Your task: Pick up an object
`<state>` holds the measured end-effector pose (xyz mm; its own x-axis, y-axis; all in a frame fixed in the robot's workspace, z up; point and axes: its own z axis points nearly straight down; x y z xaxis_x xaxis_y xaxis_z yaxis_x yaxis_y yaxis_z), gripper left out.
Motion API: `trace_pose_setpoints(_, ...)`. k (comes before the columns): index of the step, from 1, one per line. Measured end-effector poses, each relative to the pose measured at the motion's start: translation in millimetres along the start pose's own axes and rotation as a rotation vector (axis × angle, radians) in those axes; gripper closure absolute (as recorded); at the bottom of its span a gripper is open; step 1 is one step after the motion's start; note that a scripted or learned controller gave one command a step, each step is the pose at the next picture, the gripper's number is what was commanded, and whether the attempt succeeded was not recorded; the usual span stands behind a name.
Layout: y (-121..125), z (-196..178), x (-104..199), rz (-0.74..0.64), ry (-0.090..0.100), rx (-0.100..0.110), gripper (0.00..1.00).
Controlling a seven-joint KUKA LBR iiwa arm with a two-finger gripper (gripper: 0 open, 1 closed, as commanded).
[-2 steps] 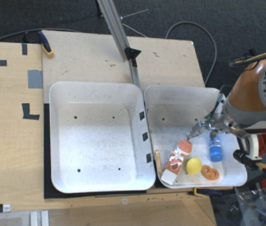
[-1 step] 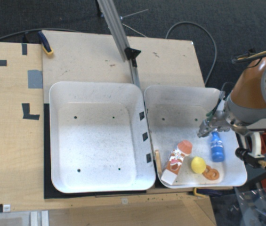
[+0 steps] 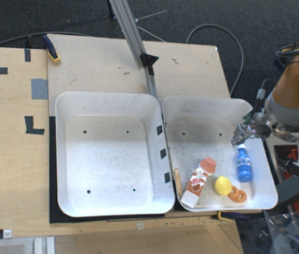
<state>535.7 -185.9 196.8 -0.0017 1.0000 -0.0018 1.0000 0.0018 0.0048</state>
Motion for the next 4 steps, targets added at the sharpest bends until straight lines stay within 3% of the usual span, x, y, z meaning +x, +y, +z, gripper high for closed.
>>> trace_pose_setpoints(1,1.4,-42.2,0.1,0.000,0.000,0.001,1.00)
trace_pose_setpoints(4,41.5,-36.5,165.9,-0.007,0.004,0.006,1.00)
